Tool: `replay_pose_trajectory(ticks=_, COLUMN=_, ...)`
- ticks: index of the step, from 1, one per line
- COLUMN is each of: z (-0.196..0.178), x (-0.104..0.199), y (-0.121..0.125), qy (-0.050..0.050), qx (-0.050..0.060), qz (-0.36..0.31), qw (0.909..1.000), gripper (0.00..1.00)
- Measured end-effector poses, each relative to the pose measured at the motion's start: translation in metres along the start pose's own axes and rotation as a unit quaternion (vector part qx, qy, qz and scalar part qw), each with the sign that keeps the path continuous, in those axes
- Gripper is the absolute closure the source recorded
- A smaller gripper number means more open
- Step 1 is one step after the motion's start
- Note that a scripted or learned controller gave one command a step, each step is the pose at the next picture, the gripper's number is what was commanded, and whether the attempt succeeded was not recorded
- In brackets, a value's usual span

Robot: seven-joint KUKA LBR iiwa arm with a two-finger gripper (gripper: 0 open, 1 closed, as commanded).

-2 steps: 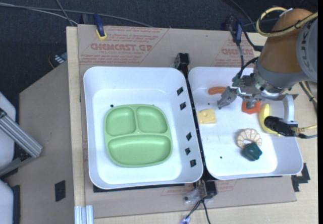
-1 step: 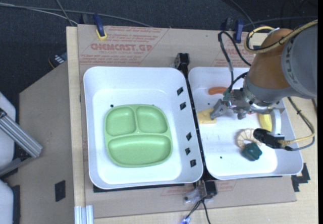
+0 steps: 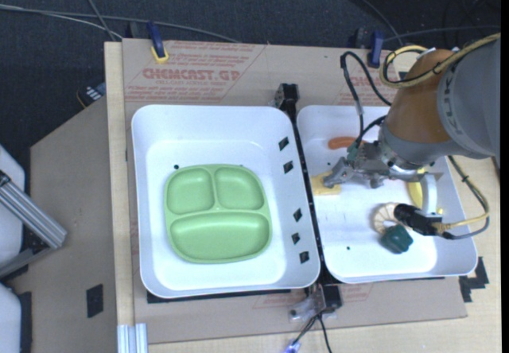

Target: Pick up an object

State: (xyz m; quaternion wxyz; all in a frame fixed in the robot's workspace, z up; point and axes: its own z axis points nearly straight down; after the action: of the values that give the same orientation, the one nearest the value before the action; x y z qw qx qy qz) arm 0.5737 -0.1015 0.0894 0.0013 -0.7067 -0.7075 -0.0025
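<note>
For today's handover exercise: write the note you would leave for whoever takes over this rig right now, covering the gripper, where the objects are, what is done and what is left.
Gripper: low in the right bin, near its left wall, at the yellow piece. Whether the jaws are open or shut cannot be told.
Objects: an orange piece lies farther back; a pale ring and a dark green object lie toward the front. The left bin holds a green divided tray.
Done: nothing visibly lifted.
Left: grasp one object and raise it.
</note>
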Motion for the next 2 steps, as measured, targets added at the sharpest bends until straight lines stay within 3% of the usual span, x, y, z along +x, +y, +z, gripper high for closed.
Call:
replay_pose_trajectory(ticks=1, z=-0.014, x=0.0, y=0.003, qy=-0.001, qx=-0.006, qz=0.0, qw=1.0, gripper=1.0)
replay_pose_trajectory(ticks=2, z=-0.074, x=0.004, y=0.014, qy=-0.003, qx=-0.003, qz=0.0, qw=1.0, gripper=1.0)
